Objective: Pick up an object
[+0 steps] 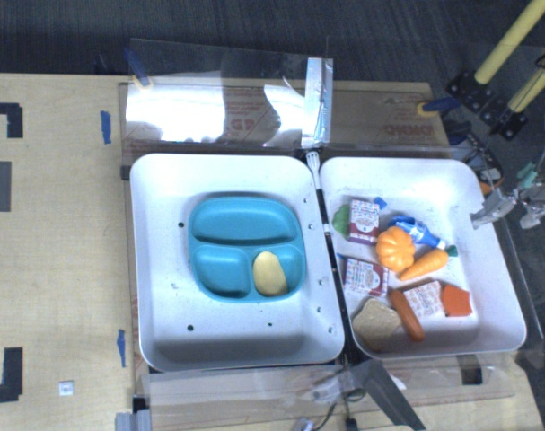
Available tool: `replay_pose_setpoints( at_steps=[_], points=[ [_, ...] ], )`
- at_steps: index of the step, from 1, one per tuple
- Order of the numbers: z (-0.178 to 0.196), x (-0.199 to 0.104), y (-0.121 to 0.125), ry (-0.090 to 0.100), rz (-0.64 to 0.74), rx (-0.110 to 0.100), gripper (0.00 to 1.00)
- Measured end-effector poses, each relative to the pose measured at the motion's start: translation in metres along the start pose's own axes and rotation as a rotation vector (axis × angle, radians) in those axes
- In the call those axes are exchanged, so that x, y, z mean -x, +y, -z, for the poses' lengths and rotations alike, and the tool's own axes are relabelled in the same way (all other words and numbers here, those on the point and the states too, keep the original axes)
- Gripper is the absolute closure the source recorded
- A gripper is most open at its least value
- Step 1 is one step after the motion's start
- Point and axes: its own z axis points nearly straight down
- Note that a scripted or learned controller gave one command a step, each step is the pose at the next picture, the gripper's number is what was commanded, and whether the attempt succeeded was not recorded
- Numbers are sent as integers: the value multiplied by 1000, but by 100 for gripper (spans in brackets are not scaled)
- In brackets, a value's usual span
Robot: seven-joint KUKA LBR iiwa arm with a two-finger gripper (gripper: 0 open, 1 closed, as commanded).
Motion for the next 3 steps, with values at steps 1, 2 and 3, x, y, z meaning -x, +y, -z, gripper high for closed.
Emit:
replay_pose_setpoints(
  at_steps=[1,2,3],
  points=[
    [-117,0,-49,7,-24,-9,0],
    [-157,-109,-46,-11,-55,36,0],
    [-159,-101,2,-10,-3,31,0]
  ],
)
